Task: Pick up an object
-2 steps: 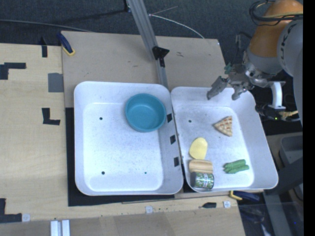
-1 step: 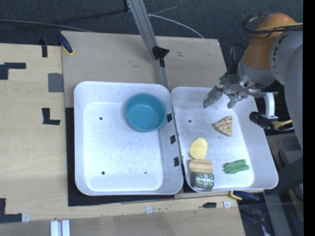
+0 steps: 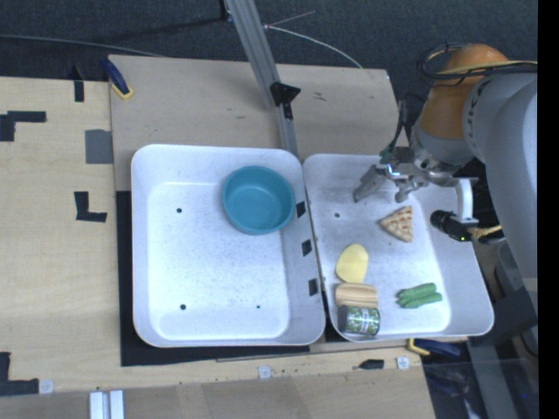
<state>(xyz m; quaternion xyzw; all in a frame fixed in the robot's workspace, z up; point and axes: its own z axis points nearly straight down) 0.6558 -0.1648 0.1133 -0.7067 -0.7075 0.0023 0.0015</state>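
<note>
Two white bins (image 3: 157,234) — both finely speckled with dark dots. In the left one, a teal-blue bowl (image 3: 258,199). In the right bin (image 3: 467,308): a tan waffle wedge (image 3: 398,224) with a criss-cross grid, a pale yellow piece (image 3: 353,263), a green pod (image 3: 418,296), and a can (image 3: 358,313) — beige top, green label. The desk (image 3: 52,260) is light wood with black tape marks. The arm (image 3: 502,129) is grey with an orange band; the hand (image 3: 377,184) is metallic grey.

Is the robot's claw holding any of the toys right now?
No, nothing is held. The gripper hangs open above the right bin, with bare white floor between its fingers. The nearest toy, the waffle piece, lies apart from it.
</note>
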